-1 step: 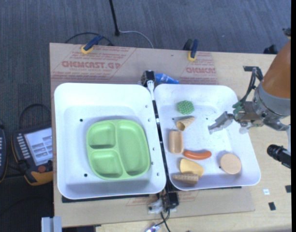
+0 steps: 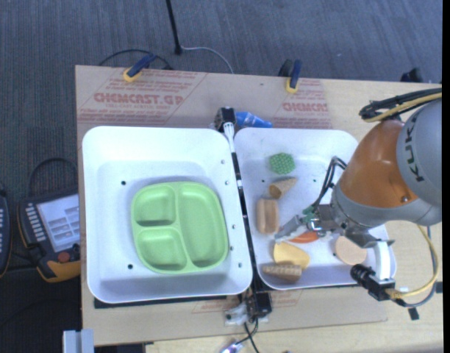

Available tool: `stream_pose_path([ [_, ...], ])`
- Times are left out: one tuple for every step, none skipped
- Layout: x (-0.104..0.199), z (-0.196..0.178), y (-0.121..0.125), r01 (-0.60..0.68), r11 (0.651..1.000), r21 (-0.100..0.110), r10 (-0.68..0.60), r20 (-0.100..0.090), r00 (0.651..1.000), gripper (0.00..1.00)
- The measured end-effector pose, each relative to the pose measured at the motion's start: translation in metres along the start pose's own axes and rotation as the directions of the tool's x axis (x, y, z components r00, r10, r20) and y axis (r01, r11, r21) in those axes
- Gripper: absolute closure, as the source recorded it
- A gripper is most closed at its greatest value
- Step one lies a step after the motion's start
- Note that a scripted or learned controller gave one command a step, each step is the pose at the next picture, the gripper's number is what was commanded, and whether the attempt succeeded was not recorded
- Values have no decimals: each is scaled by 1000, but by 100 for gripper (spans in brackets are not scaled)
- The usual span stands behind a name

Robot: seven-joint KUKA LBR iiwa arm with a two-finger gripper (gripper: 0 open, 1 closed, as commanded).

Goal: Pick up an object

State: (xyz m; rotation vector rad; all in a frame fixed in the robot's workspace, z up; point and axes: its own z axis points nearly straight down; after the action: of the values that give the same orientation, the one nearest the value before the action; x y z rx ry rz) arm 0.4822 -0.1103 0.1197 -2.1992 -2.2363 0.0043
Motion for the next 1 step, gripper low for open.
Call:
stream_pose_path([
  [-4, 30, 4, 216, 976, -9, -216, 3, 976, 0],
])
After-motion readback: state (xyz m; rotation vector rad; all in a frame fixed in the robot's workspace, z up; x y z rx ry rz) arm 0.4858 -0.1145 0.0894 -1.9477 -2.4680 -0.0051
